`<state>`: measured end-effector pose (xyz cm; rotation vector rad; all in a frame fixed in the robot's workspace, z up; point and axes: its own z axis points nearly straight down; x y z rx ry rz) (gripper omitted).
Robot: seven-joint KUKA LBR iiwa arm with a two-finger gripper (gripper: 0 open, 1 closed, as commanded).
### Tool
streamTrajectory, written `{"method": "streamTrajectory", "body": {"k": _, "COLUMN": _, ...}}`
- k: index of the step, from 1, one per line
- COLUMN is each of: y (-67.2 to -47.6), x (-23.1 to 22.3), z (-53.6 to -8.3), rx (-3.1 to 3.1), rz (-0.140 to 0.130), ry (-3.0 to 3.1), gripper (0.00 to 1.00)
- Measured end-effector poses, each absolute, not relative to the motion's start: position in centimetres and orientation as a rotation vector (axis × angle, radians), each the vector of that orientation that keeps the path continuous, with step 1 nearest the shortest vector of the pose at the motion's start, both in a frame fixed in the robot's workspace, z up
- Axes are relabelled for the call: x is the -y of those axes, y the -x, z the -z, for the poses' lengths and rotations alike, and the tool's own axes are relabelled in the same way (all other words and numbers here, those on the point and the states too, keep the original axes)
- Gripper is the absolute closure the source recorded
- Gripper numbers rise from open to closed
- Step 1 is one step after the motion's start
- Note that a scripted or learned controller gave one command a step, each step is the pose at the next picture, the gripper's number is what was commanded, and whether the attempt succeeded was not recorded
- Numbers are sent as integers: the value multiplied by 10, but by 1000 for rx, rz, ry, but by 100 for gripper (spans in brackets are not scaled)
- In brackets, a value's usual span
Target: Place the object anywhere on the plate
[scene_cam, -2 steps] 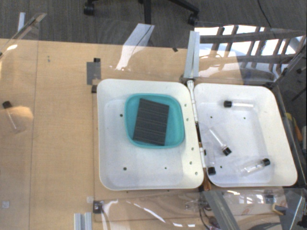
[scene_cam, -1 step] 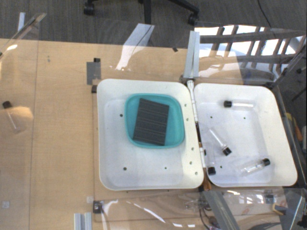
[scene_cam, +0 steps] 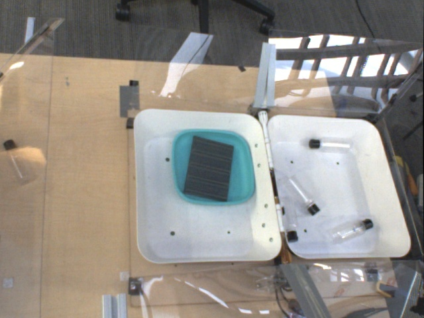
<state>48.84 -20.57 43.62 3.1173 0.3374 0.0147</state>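
The surface (scene_cam: 66, 197) is pale tan wood grain. Both shallow bins are glossy white, the left bin (scene_cam: 199, 244) and the right bin (scene_cam: 344, 177), each speckled with a few small dark dots. In the left one sits a teal plate (scene_cam: 245, 177), and on it a dark grey, almost black block (scene_cam: 209, 168) ribbed with fine lines. The right one holds clear vials (scene_cam: 329, 143) with black caps. The floor beyond is dark grey carpet (scene_cam: 66, 12)

Dark ribbed block (scene_cam: 209, 169) flat on teal plate (scene_cam: 246, 177)
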Motion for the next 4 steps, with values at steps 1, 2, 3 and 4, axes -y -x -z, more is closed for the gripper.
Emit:
{"method": "streamTrajectory", "body": {"k": 1, "y": -488, "x": 205, "z": -436, "rx": -754, "rz": -8, "ry": -3046, "gripper": 0}}
{"method": "streamTrajectory", "body": {"k": 2, "y": -488, "x": 205, "z": -436, "rx": -596, "rz": -11, "ry": -3079, "gripper": 0}}
{"method": "streamTrajectory", "body": {"k": 3, "y": -488, "x": 206, "z": -436, "rx": -400, "rz": -13, "ry": -3111, "gripper": 0}}
{"method": "streamTrajectory", "body": {"k": 4, "y": -488, "x": 206, "z": -436, "rx": -326, "rz": -14, "ry": -3119, "gripper": 0}}
